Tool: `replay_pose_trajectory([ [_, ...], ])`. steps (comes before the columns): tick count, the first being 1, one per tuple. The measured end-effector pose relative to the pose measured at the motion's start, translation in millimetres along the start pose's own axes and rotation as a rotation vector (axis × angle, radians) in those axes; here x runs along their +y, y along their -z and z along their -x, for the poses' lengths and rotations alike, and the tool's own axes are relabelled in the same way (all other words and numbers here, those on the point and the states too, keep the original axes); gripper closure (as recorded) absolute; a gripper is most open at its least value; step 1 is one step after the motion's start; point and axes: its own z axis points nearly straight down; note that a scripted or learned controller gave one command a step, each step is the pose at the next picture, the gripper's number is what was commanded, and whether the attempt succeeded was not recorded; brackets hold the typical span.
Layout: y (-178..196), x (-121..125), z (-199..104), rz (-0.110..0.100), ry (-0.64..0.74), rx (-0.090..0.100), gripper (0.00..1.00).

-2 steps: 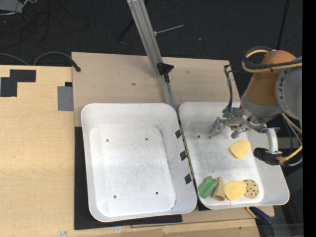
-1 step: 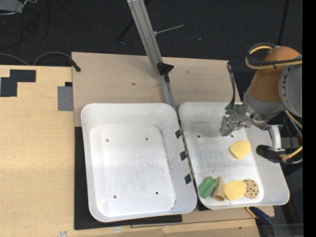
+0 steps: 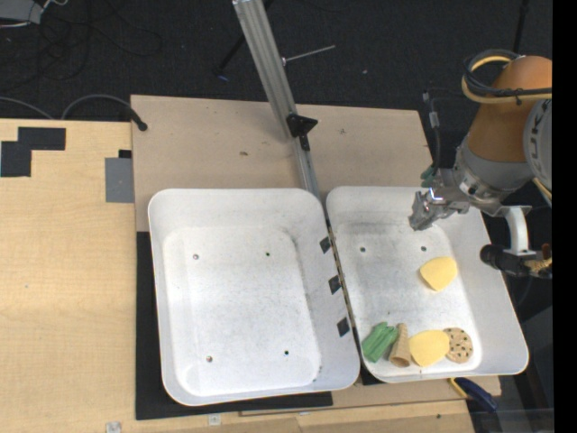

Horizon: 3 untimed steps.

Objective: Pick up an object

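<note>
The right bin (image 3: 388, 242) holds several small items. A yellow piece (image 3: 438, 273) lies alone near the bin's right side. Along the front edge sit a green item (image 3: 380, 341), a tan cone-like piece (image 3: 399, 345), a second yellow piece (image 3: 428, 347) and a speckled cookie (image 3: 458, 344). My gripper (image 3: 424, 212) hangs over the far right part of this bin, above and behind the lone yellow piece. Nothing shows between its tips.
The left bin (image 3: 180, 233) stands beside the right one, with black clips (image 3: 332, 282) along the shared edge. A slanted aluminium rail (image 3: 275, 79) rises behind the bins. A wooden tabletop (image 3: 63, 242) extends to the left.
</note>
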Motion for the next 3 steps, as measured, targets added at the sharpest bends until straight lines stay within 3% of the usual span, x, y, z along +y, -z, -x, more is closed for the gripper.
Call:
replay_pose_trajectory([
  [1,24,0,1,-0.002,0.001,0.0,1.0],
  [3,18,-20,-103,-0.008,0.004,0.004,1.0],
])
